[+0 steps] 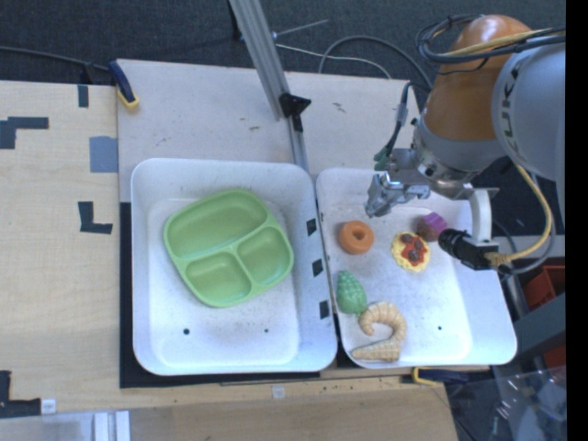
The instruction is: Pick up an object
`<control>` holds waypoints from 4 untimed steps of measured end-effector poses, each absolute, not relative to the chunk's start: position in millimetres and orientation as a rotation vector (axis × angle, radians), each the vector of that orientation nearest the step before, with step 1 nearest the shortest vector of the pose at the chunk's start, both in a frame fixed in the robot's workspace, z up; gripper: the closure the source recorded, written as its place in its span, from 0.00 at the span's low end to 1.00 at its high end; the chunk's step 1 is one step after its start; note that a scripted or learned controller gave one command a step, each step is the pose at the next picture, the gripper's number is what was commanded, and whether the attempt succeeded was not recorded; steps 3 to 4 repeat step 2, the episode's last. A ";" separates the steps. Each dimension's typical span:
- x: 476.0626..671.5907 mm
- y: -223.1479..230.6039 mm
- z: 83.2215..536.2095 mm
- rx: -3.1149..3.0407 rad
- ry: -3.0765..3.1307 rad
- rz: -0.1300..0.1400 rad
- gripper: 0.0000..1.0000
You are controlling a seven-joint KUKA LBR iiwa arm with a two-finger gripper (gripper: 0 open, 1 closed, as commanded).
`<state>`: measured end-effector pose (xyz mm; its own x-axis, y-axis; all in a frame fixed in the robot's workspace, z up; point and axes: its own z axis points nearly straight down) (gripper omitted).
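My gripper (379, 200) hangs over the back part of the right bin (478, 333), just up and right of an orange doughnut (356, 237). Nothing shows between its fingers. To the doughnut's right lie a small yellow pizza toy (412, 251) and a purple piece (432, 224). Nearer the front sit a green bumpy fruit (350, 292) and a tan croissant (383, 330).
The left bin (156, 329) holds a green divided plate (229, 245). A slanted metal pole (266, 49) with a black clamp crosses the back, ending between the two bins. The arm's orange band and grey body (478, 90) loom over the right bin's back right corner.
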<state>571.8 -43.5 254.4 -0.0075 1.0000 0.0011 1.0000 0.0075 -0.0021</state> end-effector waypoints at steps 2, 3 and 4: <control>613.8 56.6 243.0 -2.214 -2.227 0.001 1.00; 613.8 56.6 243.0 -2.214 -2.227 0.001 1.00; 613.8 56.6 243.0 -2.214 -2.227 0.001 1.00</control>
